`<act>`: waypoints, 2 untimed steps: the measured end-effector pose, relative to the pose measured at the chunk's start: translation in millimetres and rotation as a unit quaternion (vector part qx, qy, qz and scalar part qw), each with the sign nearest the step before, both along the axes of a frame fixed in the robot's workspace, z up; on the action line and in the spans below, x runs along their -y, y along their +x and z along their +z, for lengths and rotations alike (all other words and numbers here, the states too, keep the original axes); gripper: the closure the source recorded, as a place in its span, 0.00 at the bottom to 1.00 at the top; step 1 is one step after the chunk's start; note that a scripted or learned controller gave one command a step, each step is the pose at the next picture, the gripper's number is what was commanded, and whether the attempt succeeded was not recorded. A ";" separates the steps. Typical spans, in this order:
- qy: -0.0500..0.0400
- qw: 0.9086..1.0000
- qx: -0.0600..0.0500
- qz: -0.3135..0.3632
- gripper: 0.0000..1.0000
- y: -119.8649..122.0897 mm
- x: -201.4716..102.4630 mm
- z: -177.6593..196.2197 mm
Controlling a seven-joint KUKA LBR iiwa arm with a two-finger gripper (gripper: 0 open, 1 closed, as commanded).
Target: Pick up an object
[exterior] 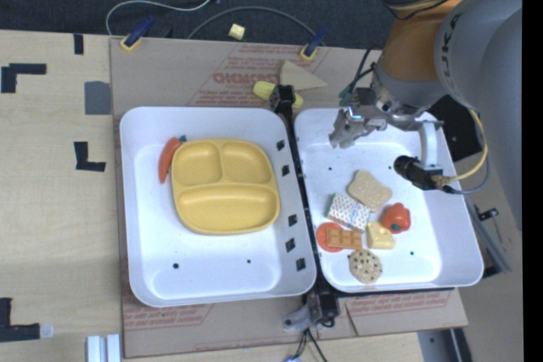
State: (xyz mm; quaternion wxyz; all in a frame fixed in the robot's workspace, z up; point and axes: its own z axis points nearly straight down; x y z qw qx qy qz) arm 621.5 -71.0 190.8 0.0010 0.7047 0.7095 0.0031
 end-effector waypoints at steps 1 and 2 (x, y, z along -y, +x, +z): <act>-0.001 1.000 -0.004 -0.002 0.00 -0.8 4.2 -6.8; -0.003 1.000 0.000 -0.005 0.00 -46.2 59.7 -108.2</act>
